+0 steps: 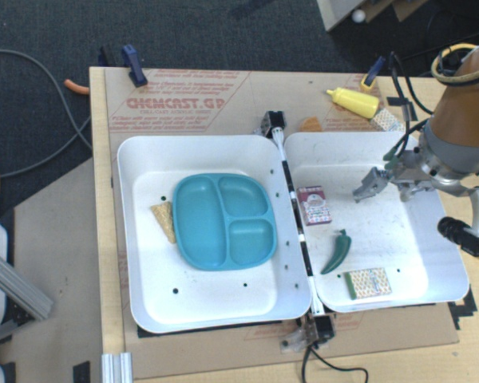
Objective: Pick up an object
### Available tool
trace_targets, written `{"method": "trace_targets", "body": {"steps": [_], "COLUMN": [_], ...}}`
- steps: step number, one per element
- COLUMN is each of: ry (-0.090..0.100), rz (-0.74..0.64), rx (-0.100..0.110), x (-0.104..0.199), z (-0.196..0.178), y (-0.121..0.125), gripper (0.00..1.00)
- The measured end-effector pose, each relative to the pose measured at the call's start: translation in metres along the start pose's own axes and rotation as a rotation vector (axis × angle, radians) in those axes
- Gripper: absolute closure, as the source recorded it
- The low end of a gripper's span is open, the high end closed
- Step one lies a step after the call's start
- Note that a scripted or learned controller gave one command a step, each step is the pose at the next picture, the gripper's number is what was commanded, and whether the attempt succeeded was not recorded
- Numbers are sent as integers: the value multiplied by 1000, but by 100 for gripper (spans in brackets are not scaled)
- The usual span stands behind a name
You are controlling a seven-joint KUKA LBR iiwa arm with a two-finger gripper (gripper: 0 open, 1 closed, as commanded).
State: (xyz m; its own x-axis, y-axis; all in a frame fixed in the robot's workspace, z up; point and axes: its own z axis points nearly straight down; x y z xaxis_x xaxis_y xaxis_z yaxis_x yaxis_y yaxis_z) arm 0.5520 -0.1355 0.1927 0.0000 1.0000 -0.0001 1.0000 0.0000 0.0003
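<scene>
nearest me, the small patterned card (367, 282) lies at the right bin's (431, 250) front. my gripper (373, 184) hangs slightly open, holding nothing; the green pepper (336, 251) sits forward-left of it, long axis slanting toward the divider.

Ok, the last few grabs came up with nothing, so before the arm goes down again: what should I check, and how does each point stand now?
1. Gripper carries nothing: ok, nothing shows between its fingers.
2. Fingers open for a grab: cannot tell.
3. Targets in the right bin: ok; pink card, green pepper and patterned card lie apart.
4. Gripper above a target: not ok, it sits right of the pink card, over bare floor.
5. Pink card close to the bin divider: not ok, finger room looks tight.
</scene>
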Motion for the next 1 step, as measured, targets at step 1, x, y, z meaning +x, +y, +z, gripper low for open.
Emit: {"method": "trace_targets", "body": {"steps": [1], "ry": [0], "rz": [0], "rx": [-2], "x": [24], "z": [97], "y": [-2], "gripper": [0]}}
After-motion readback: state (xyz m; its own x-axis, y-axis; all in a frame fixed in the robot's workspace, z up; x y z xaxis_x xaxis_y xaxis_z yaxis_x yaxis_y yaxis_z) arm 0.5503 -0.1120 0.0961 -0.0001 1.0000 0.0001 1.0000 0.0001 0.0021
